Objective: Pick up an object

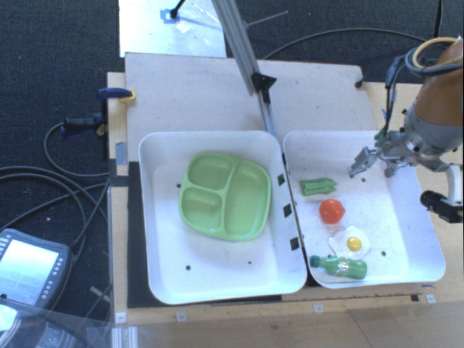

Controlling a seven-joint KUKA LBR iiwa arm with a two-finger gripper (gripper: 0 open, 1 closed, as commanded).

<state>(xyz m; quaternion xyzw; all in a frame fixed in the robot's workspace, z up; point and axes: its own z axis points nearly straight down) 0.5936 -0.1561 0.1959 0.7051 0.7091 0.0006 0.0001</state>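
A green bottle (339,267) is lying at the right bin's (420,216) near edge, beside a fried egg (352,243), tomato (332,210) and green pod (318,186). The jaws (362,162) are hovering open, gripping nothing, near its far edge.

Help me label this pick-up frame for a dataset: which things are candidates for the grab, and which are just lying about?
Candidates, in the right bin by the gripper:
green pod
red tomato
fried egg
green bottle

Lying about:
green divided plate in the left bin
clamp
handheld screen
cables
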